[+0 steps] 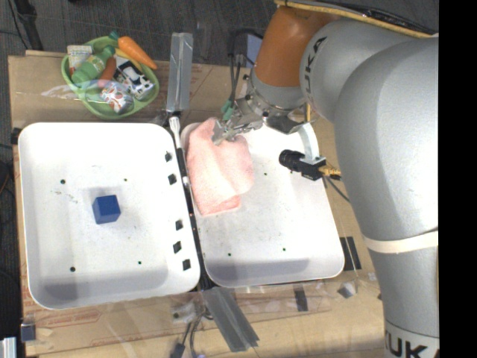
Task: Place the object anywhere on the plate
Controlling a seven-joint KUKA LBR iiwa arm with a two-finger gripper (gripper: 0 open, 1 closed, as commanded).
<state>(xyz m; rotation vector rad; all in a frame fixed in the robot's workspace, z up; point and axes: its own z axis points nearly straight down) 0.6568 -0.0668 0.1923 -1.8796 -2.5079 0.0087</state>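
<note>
Pink cloth (218,171) is seen clamped at its top edge by the gripper (226,129), hanging lengthwise below the fingers

Left bin (45,222): floor open all round; one obstacle, blue cube (106,209), just 9 o'clock of centre. Right bin (298,259): pink cloth (218,168) covers the 10 o'clock part; arm (358,103) and gripper (232,127) overhang 12 to 3 o'clock. Open floor from 4 to 7 o'clock. Green bowl (112,107) of toys stands outside, at the left bin's 12 o'clock.
</note>
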